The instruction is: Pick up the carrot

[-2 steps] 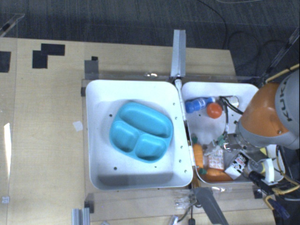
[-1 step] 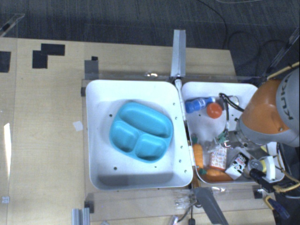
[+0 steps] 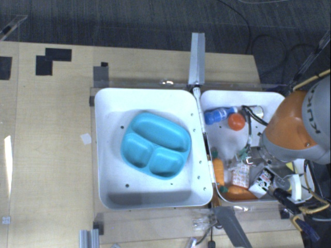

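Note:
The carrot (image 3: 219,172) is a short orange piece lying along the left wall of the right bin (image 3: 269,98), near its front. My gripper (image 3: 255,165) hangs low over the front half of that bin, just right of the carrot, above a small printed packet (image 3: 239,176). The wrist and its orange band (image 3: 289,124) cover the bin's right side. Nothing orange shows at the gripper's tip.
A second orange, elongated item (image 3: 239,192) lies against the right bin's front wall. A blue bottle (image 3: 217,115) and a small orange ball (image 3: 237,121) sit at the back. The left bin (image 3: 108,138) holds a blue divided plate (image 3: 155,144).

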